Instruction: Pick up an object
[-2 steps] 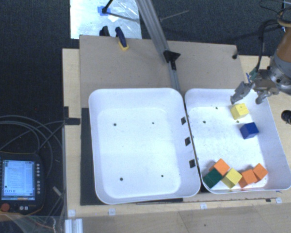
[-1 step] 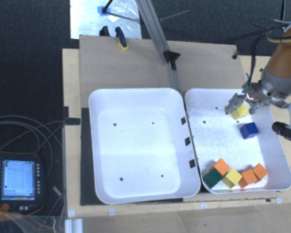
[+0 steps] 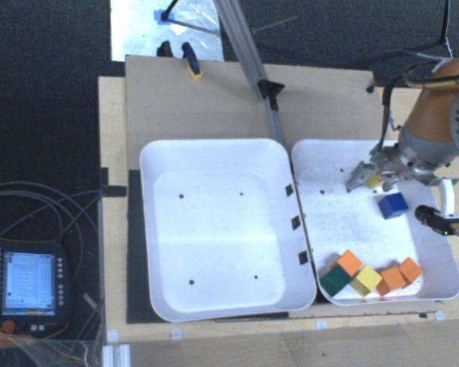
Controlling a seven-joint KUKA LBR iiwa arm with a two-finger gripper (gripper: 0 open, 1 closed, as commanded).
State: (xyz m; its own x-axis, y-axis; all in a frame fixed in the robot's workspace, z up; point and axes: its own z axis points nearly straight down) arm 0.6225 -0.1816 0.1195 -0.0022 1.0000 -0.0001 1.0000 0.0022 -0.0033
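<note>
Tool [image 3: 373, 179] near right bin [image 3: 321, 205] far wall, blue cube [image 3: 392, 205] just beside

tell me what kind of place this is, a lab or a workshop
Most likely a robotics lab test bench: a grey and orange robot arm reaches over two white bins, toy blocks lie in one, and a handheld control screen sits nearby.

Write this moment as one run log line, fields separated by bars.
gripper over right bin | yellow block at fingers | blue block beside | five blocks at near edge
</note>
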